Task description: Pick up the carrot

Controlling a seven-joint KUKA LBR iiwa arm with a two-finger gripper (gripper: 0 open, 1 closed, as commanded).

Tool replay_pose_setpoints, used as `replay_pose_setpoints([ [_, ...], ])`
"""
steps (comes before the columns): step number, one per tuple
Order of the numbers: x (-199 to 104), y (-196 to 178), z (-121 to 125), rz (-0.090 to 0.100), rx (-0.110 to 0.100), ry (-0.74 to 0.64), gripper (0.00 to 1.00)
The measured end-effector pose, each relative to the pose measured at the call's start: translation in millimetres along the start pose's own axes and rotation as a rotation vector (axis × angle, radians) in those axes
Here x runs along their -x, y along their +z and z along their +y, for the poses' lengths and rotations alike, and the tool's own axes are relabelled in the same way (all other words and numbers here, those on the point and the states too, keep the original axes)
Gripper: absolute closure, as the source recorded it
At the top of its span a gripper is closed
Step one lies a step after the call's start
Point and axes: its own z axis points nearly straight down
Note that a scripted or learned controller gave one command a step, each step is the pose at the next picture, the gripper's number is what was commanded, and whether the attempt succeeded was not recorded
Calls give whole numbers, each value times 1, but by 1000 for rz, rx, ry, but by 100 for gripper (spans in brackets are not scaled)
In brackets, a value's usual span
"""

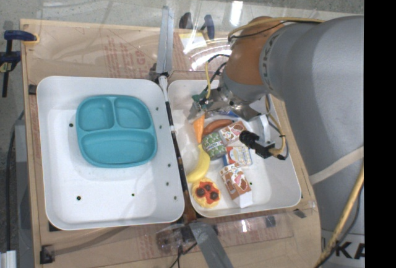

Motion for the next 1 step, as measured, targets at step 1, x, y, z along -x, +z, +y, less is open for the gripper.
replay_pose_setpoints([
  [1, -74, -89, 26, 1, -1, 133, 100],
])
